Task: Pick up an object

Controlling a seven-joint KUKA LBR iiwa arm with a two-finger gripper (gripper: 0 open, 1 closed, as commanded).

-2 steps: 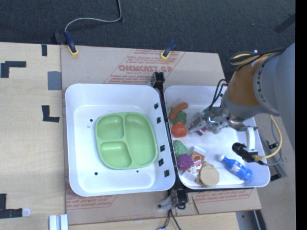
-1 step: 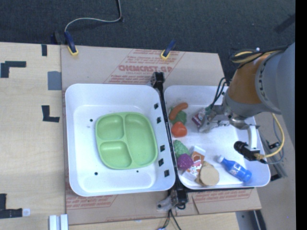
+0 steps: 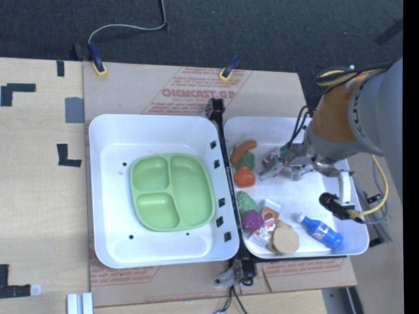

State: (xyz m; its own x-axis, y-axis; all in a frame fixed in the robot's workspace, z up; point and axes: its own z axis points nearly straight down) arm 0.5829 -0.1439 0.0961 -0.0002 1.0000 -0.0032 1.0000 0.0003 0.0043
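Observation:
In the right bin (image 3: 353, 247) my gripper (image 3: 270, 165) hangs low over the white floor, pointing left, open, with nothing between its fingers. Just left of it lie a red tomato (image 3: 244, 176) and an orange carrot-like piece (image 3: 243, 148), both apart from the fingertips. Along the bin's left wall sit a green vegetable (image 3: 245, 201) and purple grapes (image 3: 252, 221). A small printed carton (image 3: 268, 218), a round tan bread piece (image 3: 285, 239) and a blue bottle (image 3: 323, 233) lie near the front.
The left bin (image 3: 105, 175) holds a green divided plate (image 3: 173, 191). A black divider with clips (image 3: 222, 175) runs between the bins. The grey arm with its orange band (image 3: 337, 113) and cables (image 3: 366, 205) covers the right bin's right side.

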